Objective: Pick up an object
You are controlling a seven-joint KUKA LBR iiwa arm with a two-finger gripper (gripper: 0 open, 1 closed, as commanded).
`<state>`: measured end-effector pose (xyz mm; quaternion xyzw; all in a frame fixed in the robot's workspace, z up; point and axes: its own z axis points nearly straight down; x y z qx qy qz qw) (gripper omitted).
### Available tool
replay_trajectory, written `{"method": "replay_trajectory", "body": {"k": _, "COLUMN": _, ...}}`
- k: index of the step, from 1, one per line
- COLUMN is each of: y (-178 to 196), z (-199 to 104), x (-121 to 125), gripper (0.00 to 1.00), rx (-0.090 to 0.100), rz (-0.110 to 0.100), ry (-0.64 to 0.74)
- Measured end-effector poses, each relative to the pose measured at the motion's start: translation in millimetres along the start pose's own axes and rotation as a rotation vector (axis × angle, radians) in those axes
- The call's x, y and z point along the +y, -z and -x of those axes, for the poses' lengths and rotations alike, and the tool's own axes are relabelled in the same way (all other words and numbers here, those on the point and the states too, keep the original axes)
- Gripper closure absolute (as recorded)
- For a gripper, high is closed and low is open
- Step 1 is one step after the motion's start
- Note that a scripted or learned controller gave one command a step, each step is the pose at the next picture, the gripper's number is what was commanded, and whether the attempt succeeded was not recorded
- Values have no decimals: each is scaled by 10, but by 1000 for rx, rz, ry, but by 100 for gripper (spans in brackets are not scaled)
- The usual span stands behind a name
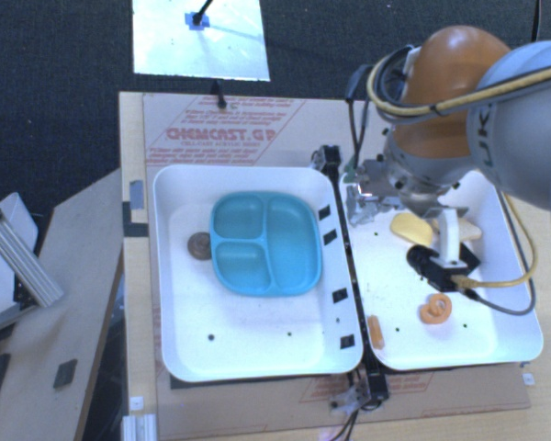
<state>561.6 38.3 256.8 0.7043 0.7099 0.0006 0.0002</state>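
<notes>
My gripper (362, 204) hangs over the upper left part of the right bin (496, 343), close to the wall between the two bins. Just to its right a yellow banana-shaped object (411, 229) lies on the bin floor, partly under the wrist. An orange ring (434, 309) rests lower in the same bin. A small orange stick-shaped piece (376, 331) lies by that bin's left wall near the front. Nothing shows in the gripper's grasp.
The left bin (179, 338) holds a blue divided plate (264, 243) with a small brown round object (199, 245) against its left edge. The grey and orange arm (459, 81) covers the right bin's far corner.
</notes>
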Motion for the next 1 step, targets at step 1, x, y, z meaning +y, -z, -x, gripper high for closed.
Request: {"method": "replay_trajectory", "body": {"k": 1, "y": -78, "z": -490, "x": -141, "gripper": 100, "rx": 0, "rz": -1, "ry": 0}}
